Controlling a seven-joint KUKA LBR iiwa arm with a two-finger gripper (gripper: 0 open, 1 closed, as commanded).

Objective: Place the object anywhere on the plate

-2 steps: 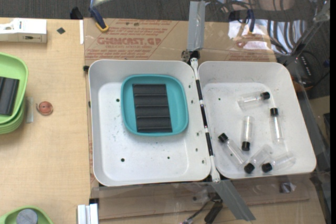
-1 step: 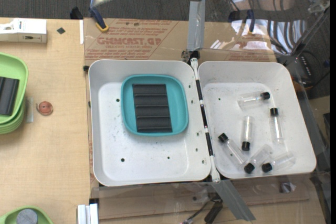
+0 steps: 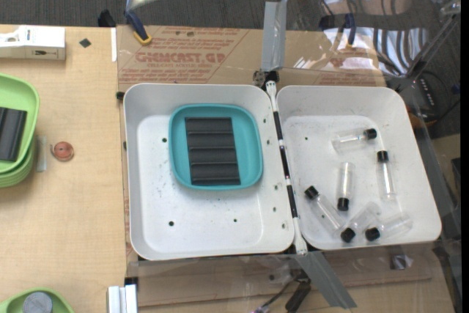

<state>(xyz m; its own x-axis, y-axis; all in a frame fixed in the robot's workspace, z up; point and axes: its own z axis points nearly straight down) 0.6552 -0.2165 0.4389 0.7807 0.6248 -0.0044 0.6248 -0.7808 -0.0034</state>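
While the clear vials point(image 3: 343, 185) lie scattered in the right bin point(image 3: 410, 121), apart from the teal plate point(image 3: 179, 150) waiting in the left bin point(image 3: 146, 216), I cannot tell the pincer's state.

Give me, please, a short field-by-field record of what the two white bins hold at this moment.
left bin: white, shallow, holds one teal plate
teal plate: square with rounded corners, towards the bin's far side, a dark ribbed insert lying in its middle
right bin: white, shallow, holds clear vials with black caps
vials: about six, lying loose in the bin's middle and near side, none on the plate
task state: no vial on the plate yet
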